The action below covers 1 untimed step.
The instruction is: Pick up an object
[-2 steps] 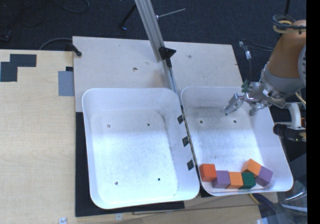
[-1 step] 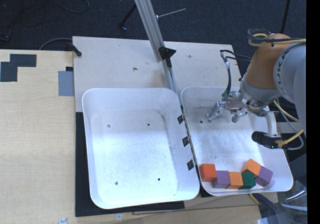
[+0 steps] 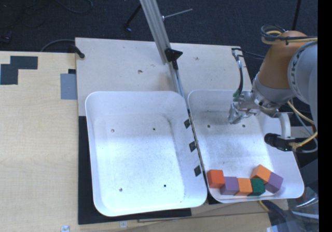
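Several small blocks lie in a row along the near edge of the right bin [image 3: 290,166]: an orange block [image 3: 215,177], a purple block [image 3: 229,185], an orange block [image 3: 244,186], a green block [image 3: 257,186], another orange block [image 3: 262,173] and a purple block [image 3: 274,181]. My gripper [image 3: 236,117] hangs over the far part of that bin, well behind the blocks. Nothing shows between its fingers.
The left bin [image 3: 98,117] sits beside the right one, with black clips [image 3: 192,145] along the shared edge. A slanted aluminium post [image 3: 155,23] rises behind the bins. The arm [image 3: 285,75] enters from the right.
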{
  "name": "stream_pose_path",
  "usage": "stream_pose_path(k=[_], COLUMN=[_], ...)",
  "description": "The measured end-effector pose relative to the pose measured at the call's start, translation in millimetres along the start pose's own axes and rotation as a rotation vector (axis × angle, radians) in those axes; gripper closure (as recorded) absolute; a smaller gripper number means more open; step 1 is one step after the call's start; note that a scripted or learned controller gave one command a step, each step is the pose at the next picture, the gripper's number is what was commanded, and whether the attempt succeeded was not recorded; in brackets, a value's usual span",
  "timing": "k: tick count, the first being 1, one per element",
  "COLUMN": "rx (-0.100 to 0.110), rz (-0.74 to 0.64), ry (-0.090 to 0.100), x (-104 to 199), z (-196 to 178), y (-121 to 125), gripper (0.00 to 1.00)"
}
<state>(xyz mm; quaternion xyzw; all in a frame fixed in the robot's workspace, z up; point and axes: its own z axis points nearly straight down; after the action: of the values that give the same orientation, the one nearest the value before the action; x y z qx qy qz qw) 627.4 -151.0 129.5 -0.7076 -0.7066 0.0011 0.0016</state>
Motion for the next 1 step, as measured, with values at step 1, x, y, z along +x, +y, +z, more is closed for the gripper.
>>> stream_pose_path(k=[1], rx=[-0.005], rz=[0.001], ry=[-0.002], x=[-25.8], z=[-47.5], y=[-14.9], gripper=[1.00])
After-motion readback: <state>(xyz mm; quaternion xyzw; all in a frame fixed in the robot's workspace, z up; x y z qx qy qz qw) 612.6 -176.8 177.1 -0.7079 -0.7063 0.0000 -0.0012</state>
